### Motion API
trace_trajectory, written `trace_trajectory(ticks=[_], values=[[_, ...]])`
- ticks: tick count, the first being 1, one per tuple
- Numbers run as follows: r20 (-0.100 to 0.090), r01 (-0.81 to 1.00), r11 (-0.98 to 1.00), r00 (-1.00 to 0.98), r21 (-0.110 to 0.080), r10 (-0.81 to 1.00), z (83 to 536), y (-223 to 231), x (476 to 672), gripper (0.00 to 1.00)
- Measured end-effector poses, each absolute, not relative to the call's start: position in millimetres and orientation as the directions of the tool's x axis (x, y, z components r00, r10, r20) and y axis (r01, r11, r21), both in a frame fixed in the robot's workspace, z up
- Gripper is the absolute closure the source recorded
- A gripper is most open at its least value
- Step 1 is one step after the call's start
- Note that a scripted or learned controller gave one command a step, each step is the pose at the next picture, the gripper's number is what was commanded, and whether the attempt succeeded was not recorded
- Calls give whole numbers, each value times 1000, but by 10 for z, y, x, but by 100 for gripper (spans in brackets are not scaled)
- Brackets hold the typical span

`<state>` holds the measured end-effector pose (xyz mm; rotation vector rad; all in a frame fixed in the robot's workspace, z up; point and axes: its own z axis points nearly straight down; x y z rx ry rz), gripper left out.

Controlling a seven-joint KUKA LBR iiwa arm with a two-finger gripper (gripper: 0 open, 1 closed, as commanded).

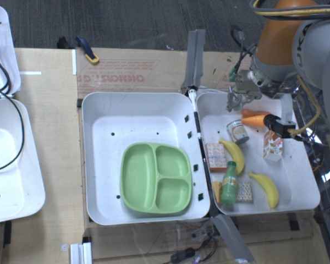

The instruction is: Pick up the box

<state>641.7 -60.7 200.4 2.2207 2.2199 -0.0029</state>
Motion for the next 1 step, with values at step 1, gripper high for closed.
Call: trace_trajectory(ticks=[1], values=[[-2,1000,0,0,-1,1000,2003,-606,6416,0]])
